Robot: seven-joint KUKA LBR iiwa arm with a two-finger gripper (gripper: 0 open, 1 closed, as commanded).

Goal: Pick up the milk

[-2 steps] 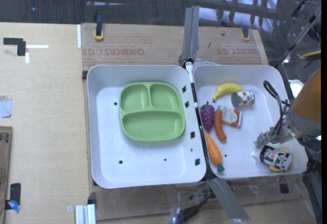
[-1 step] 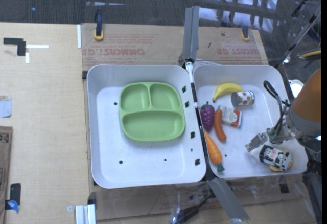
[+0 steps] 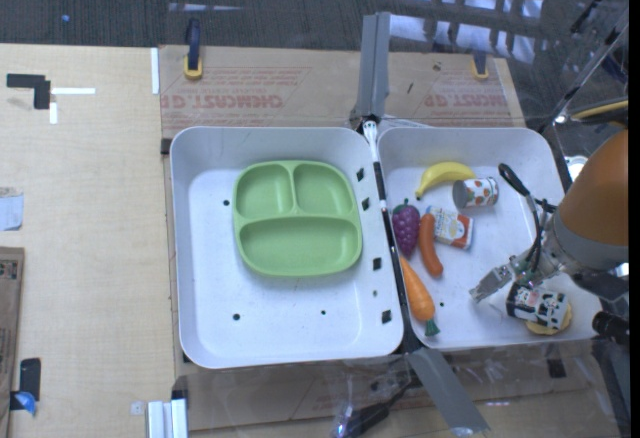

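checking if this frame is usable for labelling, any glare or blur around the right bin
Camera view: lighting is soft and even, with only a faint shadow under the green divided plate. Camera view: a bright glare patch sits by the right bin at its right rim. Camera view: the arm's orange band looks soft-edged, while the banana and the gripper read clearly.

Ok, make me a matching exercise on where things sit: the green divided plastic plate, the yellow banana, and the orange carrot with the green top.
Things:
1. green divided plastic plate
2. yellow banana
3. orange carrot with the green top

Places:
A. right bin, far side
B. right bin, near left corner
C. left bin, middle

Pairs: 1-C, 2-A, 3-B
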